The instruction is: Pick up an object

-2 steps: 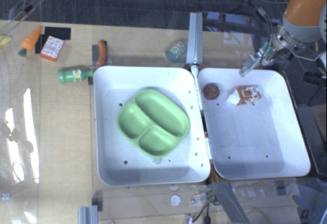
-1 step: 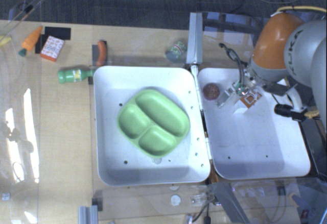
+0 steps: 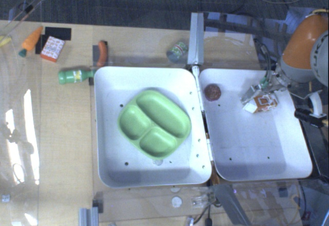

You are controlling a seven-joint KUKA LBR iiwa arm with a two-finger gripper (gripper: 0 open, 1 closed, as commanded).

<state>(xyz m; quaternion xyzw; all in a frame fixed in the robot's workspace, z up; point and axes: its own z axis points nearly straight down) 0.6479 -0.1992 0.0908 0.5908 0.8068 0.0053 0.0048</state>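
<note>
While left bin (image 3: 105, 132) with green tray (image 3: 154, 123), right bin (image 3: 267, 163) with brown disc (image 3: 212, 92).

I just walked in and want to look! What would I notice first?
Probably the big green divided tray, lying in the middle of the left white bin. Next, the grey arm with its orange band coming in from the right, its gripper down by a small orange-and-white box in the right bin, near a round brown thing.
</note>
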